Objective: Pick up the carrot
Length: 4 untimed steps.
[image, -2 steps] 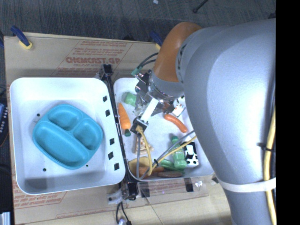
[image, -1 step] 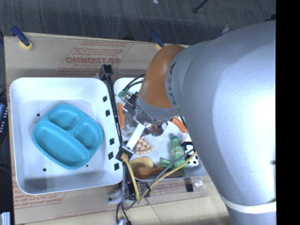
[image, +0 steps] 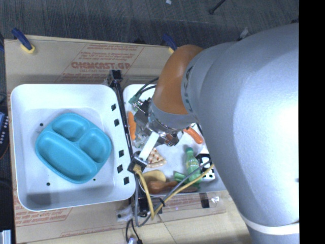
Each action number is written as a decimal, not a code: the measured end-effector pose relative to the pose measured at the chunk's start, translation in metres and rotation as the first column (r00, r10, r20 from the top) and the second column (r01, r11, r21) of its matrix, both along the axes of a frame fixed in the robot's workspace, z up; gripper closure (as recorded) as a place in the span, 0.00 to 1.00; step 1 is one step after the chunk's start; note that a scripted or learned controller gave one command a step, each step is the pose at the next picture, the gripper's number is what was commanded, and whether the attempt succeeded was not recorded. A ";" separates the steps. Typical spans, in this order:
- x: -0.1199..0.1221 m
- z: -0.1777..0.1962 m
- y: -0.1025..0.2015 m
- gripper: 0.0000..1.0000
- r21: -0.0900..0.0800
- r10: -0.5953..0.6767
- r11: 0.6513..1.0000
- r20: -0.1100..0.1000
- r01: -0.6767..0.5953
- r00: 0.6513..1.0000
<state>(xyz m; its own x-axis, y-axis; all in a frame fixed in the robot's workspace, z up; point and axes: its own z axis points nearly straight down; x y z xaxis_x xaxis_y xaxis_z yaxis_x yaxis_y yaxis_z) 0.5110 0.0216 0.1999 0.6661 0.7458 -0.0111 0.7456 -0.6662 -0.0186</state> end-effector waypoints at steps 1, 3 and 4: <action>-0.036 -0.010 -0.043 1.00 -0.001 0.134 0.991 0.010 -0.134 0.991; -0.034 0.077 -0.096 0.00 -0.002 0.438 0.899 0.015 -0.438 0.899; 0.035 -0.012 -0.046 0.00 0.004 0.438 0.899 0.008 -0.438 0.899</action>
